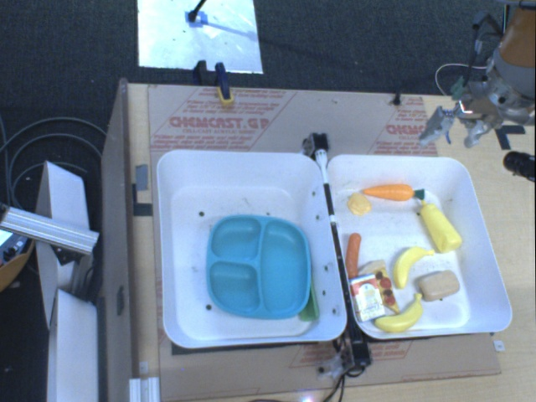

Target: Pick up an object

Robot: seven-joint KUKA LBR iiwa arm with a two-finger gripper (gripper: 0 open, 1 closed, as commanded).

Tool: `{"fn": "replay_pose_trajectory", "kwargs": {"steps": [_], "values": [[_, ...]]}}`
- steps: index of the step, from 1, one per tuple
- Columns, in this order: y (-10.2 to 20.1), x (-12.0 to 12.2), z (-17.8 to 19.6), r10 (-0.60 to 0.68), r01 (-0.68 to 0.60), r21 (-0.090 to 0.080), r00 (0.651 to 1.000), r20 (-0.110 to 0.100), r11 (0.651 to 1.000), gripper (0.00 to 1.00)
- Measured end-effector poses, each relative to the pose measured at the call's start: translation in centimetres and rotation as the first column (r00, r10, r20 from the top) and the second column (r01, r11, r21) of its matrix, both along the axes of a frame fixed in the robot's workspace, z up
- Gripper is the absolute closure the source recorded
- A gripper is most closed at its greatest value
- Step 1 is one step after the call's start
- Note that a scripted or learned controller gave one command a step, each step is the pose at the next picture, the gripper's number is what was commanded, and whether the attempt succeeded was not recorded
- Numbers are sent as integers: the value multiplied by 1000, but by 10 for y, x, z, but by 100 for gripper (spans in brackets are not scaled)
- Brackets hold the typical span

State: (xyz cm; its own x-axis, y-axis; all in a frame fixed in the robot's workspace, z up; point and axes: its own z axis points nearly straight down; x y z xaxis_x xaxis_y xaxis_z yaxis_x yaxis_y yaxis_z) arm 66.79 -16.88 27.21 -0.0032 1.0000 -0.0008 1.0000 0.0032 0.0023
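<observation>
My gripper (457, 131) hangs at the upper right, above the bench just beyond the far rim of the right bin (481, 224). Its two fingers are spread apart with nothing between them. In that bin lie an orange carrot (388, 193), a yellow bottle (439, 225), a small pale yellow piece (359, 204), a thin red-orange sausage (353, 254), two bananas (409, 264) (399, 317), a tan bread piece (439, 286) and a small printed box (369, 296).
The left bin (180, 216) holds a blue divided plate (257, 266) with something green (309, 308) at its near right edge. A clamp (319, 146) sits where the bins meet. Cables and a white box lie off the bench at left.
</observation>
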Motion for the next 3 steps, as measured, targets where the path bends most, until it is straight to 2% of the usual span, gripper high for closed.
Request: {"fn": "replay_pose_trajectory", "kwargs": {"steps": [1, 2, 3], "values": [[-5, -64, -140, -4, 4, 4, 1000, -17, 1000, 0], [63, -173, -186, -4, 4, 2, 1000, 6, 1000, 0], [61, -171, -177, -2, 2, 1, 1000, 3, 1000, 100]]}}
